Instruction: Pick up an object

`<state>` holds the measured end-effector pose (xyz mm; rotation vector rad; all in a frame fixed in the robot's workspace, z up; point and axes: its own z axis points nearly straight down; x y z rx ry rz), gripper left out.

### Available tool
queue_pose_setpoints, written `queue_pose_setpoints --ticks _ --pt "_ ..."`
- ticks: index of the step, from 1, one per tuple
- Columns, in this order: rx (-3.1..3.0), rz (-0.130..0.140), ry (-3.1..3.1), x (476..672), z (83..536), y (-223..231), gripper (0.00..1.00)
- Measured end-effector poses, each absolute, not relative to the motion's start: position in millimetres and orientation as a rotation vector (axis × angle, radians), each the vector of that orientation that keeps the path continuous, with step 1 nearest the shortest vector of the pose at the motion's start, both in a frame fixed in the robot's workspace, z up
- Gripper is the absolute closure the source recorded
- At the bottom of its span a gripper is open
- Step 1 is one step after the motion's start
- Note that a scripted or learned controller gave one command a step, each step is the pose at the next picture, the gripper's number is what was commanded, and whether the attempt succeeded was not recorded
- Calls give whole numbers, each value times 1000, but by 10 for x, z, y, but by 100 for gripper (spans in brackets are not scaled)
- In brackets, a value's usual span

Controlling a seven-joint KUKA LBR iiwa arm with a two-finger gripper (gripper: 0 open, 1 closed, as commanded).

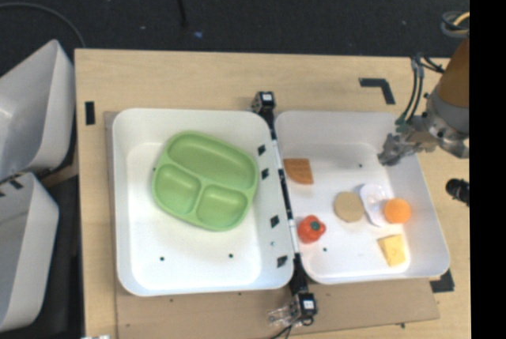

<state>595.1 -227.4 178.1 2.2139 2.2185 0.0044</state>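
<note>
Where the right bin's far rim runs, tool hovers, finger spacing unclear, nothing visibly held.

toast slice: tan-orange square, flat, right bin upper left
tomato: red, green top, near bin's left wall
cookie: round beige, bin centre
white cup: touching cookie's right
orange: beside cup
cheese wedge: yellow, below orange
</note>
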Motion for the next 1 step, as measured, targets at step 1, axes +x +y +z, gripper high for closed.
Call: queue_pose_setpoints --ticks 1 --pt "2215 3 2220 5980 2222 -2261 100"
